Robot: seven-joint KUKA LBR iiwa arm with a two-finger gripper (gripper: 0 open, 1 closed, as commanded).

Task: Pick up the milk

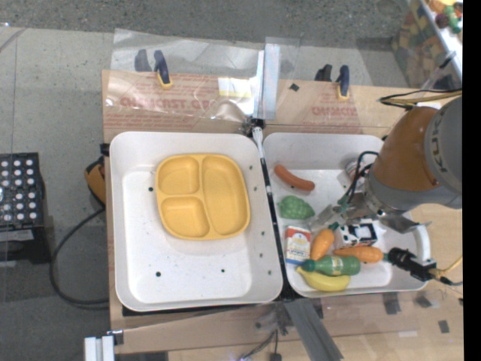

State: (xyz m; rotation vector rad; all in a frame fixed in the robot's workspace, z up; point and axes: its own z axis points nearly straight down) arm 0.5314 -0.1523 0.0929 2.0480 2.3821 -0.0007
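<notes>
Banana (pixel 325 280): yellow, lying at the near edge of the right bin (pixel 316 145).
Bottle (pixel 331 266): green, lying on its side just behind the banana, touching it.
Milk (pixel 298 244): a small white carton with red on it, in the right bin near the wall between the two bins, just left of the small carrot.
Small carrot (pixel 322 244): orange, tilted, between the milk and the gripper.
Long carrot (pixel 359 253): orange, lying flat just right of the bottle.
Gripper (pixel 353 228): low in the right bin, over a black and white thing, right of the milk and apart from it. I cannot tell how its fingers stand.
Green veggie (pixel 296 207): just behind the milk.
Sausage (pixel 294 179): red-brown, farther back in the right bin.
Yellow plate (pixel 203 195): three parts, in the left bin (pixel 135 224).
Arm (pixel 421 160): grey and orange, coming in from the right.
</notes>
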